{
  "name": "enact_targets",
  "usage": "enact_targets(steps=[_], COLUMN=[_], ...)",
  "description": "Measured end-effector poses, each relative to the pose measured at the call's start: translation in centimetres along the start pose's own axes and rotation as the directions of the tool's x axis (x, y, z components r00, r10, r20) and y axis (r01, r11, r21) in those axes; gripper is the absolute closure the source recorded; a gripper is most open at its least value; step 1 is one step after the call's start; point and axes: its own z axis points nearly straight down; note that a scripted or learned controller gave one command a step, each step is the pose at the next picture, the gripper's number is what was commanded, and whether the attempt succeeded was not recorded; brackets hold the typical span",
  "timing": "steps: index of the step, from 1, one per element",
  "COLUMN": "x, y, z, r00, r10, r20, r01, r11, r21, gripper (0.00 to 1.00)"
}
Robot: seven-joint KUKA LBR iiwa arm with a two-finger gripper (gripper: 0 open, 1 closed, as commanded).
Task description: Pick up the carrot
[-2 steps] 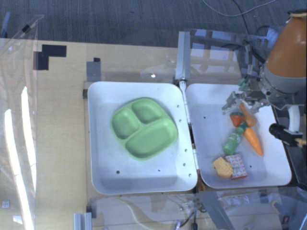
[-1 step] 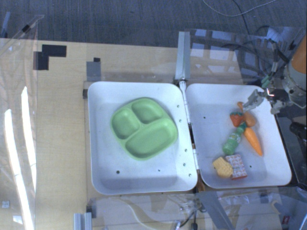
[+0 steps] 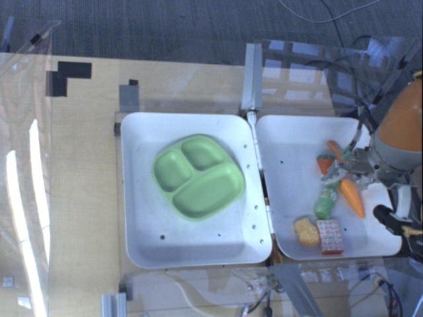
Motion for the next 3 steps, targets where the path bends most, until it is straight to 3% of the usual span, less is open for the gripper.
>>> enact_targets(steps=[1, 2, 3], x=[-1.4, -1.4, 7.8], y=[1.9, 2.2, 1.0], z=[4.0, 3.0, -5.6], r00=[0.991, 0.991, 0.967], r10=[0.133, 0.130, 0.256], r20=[-0.006, -0.005, -0.001], r01=[-0.133, -0.130, -0.256], r11=[0.991, 0.991, 0.967], r21=[-0.005, -0.012, -0.001], gripper=[0.00, 1.00, 1.00])
